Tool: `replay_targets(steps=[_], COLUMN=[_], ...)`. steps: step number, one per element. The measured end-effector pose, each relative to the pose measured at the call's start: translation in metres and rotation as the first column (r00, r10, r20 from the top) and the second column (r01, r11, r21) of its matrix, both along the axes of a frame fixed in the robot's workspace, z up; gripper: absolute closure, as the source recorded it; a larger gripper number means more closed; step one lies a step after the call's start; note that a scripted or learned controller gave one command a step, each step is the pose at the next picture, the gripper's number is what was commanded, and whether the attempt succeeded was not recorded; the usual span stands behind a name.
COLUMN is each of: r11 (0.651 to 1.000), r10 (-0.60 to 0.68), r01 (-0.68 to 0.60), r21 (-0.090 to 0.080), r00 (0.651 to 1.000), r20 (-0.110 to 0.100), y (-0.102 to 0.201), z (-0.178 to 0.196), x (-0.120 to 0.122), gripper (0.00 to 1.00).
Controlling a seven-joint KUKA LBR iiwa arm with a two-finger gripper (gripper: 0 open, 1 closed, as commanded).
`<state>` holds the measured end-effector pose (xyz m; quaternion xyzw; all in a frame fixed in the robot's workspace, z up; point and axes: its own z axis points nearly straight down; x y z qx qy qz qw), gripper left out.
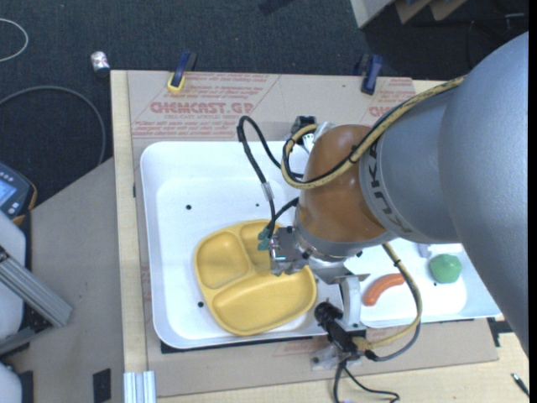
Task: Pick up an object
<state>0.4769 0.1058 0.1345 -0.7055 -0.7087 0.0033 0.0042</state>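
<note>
A yellow divided plate [243,284] lies in the front part of the left white bin [168,191]. My gripper [278,254] is down at the plate's right rim, under the orange wrist band [336,191]. The arm's bulk covers the fingers, so their state is hidden. In the right bin [470,296] lie an orange sausage-shaped object [384,288] and a green round object [445,268], both to the right of the gripper.
The big grey arm [470,141] crosses the right bin and hides most of it. Black and yellow cables [256,154] loop over the left bin's back. A brown board [210,99] with two clamps [179,71] lies under the bins.
</note>
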Motion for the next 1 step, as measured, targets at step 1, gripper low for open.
replay_targets(steps=[1], r11=[1.000], r10=[0.003], r01=[-0.003], r21=[0.004], r00=[1.000], r20=[0.023], y=[0.0617], z=[0.0826], x=[0.0582], gripper=[1.00])
